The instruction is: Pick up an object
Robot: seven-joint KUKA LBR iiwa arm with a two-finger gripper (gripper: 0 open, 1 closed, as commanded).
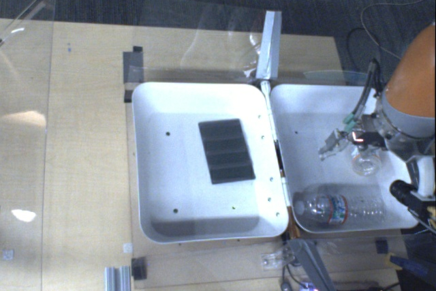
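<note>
A clear plastic bottle (338,208) lies on its side along the front wall of the right bin (300,112). A small clear glass-like object (366,161) rests further back in that bin, just right of my gripper (334,144). The gripper hangs low over the middle of the right bin, above and behind the bottle. Nothing shows held in it. A flat black ridged block (227,150) lies in the middle of the left bin (144,146), well to the gripper's left.
My arm, with its orange band (415,78), covers the right bin's right side. A grey metal post (270,44) stands behind the seam between the bins. Cables and clamps (306,269) crowd the front right of the bench.
</note>
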